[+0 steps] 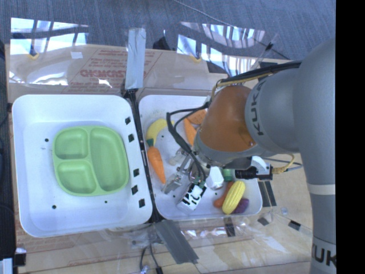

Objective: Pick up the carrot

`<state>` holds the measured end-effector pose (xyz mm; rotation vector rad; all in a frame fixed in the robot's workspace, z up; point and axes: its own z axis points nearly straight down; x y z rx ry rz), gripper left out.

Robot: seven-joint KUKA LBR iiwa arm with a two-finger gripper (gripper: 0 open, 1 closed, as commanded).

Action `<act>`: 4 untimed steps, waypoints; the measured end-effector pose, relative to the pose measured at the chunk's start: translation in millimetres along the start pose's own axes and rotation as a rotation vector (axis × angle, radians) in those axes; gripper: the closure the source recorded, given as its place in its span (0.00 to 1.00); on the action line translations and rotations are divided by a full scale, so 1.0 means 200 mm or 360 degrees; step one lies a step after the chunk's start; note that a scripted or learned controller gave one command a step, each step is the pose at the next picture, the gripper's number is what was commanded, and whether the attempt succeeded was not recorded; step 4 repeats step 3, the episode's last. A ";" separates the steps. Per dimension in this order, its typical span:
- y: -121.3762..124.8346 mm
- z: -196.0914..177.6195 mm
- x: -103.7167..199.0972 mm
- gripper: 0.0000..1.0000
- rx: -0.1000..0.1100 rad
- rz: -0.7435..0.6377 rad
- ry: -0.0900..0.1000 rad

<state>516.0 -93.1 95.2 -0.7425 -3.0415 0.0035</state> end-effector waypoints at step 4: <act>0.39 -0.50 -0.21 1.00 -0.0017 0.0793 -0.0019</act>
